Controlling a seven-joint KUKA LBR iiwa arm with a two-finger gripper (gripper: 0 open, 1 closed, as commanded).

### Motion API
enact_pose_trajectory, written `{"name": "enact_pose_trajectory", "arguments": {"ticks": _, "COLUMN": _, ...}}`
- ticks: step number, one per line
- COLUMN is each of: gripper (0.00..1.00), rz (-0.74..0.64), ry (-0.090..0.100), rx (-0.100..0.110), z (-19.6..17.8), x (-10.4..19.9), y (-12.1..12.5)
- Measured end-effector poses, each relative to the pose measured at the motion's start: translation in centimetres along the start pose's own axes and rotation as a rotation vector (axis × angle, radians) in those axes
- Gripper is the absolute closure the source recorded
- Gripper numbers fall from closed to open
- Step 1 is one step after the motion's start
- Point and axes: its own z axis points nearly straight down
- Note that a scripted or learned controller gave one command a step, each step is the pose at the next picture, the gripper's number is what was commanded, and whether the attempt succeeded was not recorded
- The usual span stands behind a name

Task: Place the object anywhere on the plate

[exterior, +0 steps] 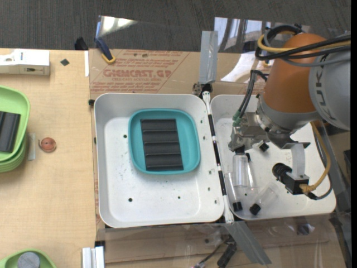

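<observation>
A teal square plate [191, 141] with a dark ridged insert lies in the left white bin [111, 166]. In the right bin [321, 202] a clear plastic tube [241, 173] lies lengthwise near the left wall. My gripper [247, 143] hangs low over the right bin, just above the tube's far end. The orange band and grey wrist above it hide much of that bin. From this angle I can't make out whether anything is held.
A second clear piece [268, 196] and small black bits [255, 209] lie at the right bin's front. A black fitting with a yellow cable [287, 177] sits to the gripper's right. Green dishes [14, 130] and a cardboard sheet [145, 68] lie outside the bins.
</observation>
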Motion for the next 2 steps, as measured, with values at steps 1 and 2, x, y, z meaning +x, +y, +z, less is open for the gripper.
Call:
{"name": "enact_pose_trajectory", "arguments": {"ticks": 1, "gripper": 1.00, "rz": -0.212, "ry": -0.001, "rx": -0.001, "z": -3.46, "x": 8.89, "y": 2.39}}
{"name": "enact_pose_trajectory", "arguments": {"ticks": 2, "gripper": 0.00, "rz": -0.212, "ry": -0.001, "rx": -0.001, "z": -3.46, "x": 8.89, "y": 2.40}}
